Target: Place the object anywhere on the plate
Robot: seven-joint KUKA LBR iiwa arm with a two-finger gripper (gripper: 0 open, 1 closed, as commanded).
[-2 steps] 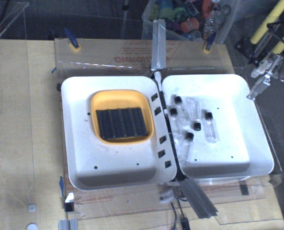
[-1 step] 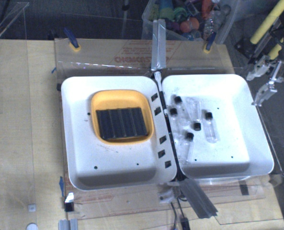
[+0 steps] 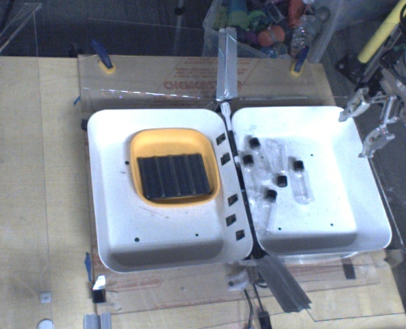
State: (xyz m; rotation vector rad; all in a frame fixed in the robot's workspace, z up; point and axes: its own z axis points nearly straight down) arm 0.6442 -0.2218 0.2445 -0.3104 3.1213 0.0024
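A pale wooden bench [image 3: 31,184] carries two shallow white bins side by side. The left bin [image 3: 110,238] holds a yellow plate [image 3: 142,142] with a dark ribbed pad [image 3: 174,176] lying in it. The right bin [image 3: 339,218] holds several clear vials with black caps [image 3: 281,177], scattered loosely near its left and middle. Behind the bins stands a clear tub of coloured toys [image 3: 271,12]. The gripper [image 3: 370,125] hangs over the right bin's far right edge, above the rim, its two fingers spread apart with nothing between them
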